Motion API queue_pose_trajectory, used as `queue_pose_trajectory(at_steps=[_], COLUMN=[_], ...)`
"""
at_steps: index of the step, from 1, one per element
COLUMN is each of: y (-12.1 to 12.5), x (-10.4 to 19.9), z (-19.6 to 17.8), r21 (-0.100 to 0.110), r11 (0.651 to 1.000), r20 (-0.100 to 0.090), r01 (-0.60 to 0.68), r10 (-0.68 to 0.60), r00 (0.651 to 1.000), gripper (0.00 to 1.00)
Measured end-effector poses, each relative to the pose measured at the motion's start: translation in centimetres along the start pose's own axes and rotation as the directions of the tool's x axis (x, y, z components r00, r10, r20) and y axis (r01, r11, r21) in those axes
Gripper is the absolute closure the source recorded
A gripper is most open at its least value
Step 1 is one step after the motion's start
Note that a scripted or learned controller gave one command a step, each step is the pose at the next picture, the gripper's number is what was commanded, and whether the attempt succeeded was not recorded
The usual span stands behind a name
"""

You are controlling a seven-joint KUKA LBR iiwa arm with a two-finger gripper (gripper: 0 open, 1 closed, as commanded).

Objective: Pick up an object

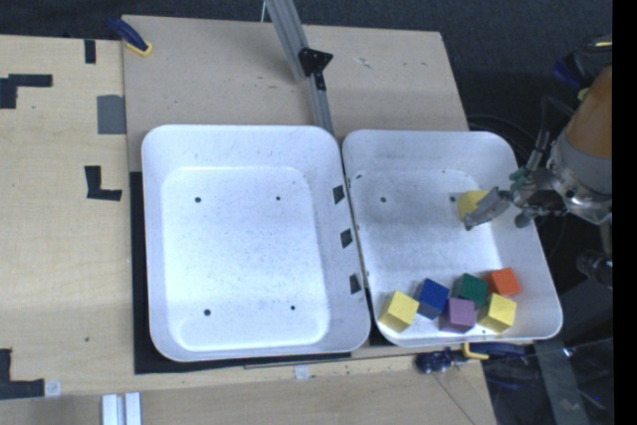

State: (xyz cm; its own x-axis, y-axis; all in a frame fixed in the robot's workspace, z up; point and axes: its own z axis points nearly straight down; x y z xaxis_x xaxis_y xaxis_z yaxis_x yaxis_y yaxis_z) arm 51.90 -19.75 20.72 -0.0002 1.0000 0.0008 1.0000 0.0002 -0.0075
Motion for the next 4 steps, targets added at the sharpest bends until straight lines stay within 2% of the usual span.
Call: queue_pose_trajectory(at_steps=[2,3,4], y=[-0.7,-0.6,0.1], x=[1.7,1.6,1.9], z=[10.5,9.2,3.1], r21=[0.000,-0.004,-0.012], r11=[1.000,1.000,1.000], r20=[-0.001,-0.001,0.003], r01=[0.001,0.002,0.002], r10=[-0.001,-0.002,-0.002], r00=[1.000,1.000,1.000], gripper=[0.00,1.00,1.00])
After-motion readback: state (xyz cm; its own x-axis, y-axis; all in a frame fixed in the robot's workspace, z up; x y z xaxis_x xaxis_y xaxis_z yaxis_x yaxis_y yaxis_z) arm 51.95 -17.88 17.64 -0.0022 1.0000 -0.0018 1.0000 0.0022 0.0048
